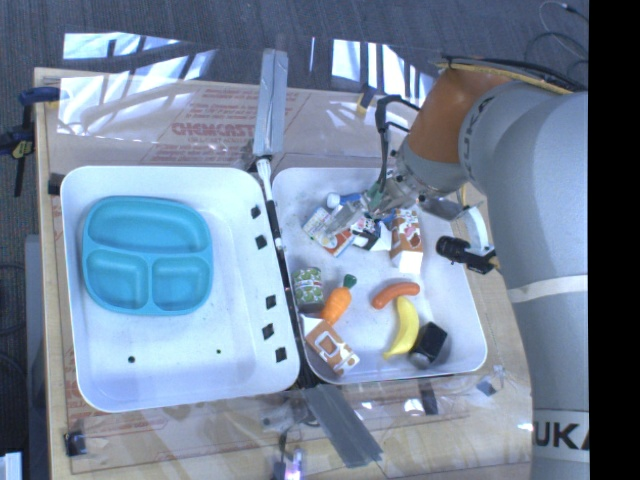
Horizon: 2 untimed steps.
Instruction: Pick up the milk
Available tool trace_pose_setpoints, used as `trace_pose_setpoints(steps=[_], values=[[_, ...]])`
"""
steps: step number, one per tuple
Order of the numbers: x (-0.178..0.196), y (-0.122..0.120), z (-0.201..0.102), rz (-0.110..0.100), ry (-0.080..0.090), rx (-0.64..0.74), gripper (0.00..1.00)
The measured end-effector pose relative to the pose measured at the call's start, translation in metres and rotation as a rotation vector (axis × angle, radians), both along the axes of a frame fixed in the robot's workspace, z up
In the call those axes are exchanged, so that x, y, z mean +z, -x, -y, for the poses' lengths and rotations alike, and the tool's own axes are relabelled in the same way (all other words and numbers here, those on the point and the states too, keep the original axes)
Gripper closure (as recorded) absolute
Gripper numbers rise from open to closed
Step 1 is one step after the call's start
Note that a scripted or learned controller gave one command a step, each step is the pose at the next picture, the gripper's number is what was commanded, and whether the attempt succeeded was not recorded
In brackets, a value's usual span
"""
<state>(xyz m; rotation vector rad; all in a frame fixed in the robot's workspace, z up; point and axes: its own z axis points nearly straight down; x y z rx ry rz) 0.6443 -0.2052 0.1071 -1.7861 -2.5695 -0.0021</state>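
In the right bin (462, 298), a small brown-and-white milk carton (406, 242) lies near the back right. Just left of it lie a clear bottle (334, 219) and a dark packet (362, 236), bunched together. My gripper (379, 206) is low over this cluster, just up and left of the carton, under the orange-banded wrist (440, 128). The wrist and clutter hide its tip, and I see nothing lifted. A second, orange-and-white carton (330, 346) lies at the bin's front left.
The right bin also holds a green can (307, 286), a carrot (337, 303), a sausage (395, 293), a banana (403, 328) and a black block (431, 343). A blue sectioned plate (146, 255) sits in the left bin (200, 368). The arm's grey body covers the right side.
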Motion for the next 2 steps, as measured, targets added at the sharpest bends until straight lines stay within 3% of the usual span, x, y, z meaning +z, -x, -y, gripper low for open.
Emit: trace_pose_setpoints(steps=[1,2], values=[[0.0153,-0.0039,-0.0023,0.009,0.001,0.009,1.0],[0.012,-0.0023,-0.0024,0.003,0.0,0.009,0.0]])
